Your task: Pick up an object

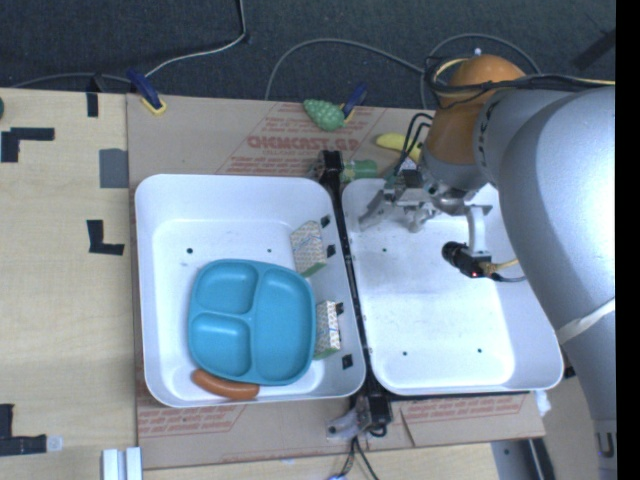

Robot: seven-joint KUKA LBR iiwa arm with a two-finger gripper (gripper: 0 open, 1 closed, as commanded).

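My gripper (392, 214) hangs low over the far left corner of the right bin (440, 338), close to the divider between the bins. Its two fingers stand apart and nothing shows between them. In the left bin (170, 228) a blue divided plate (250, 320) lies flat. An orange sausage (225, 384) rests by the plate's near edge. A speckled beige block (308, 238) with a green bit under it sits near the divider. A second speckled piece (328, 326) lies against the plate's right side.
A green lump (325, 113) and a yellow object (392, 141) lie on the cardboard behind the bins. A blue clip (150, 93) holds the cardboard's far left corner. The grey arm (560, 198) covers the right bin's right side. Cables run behind the bench.
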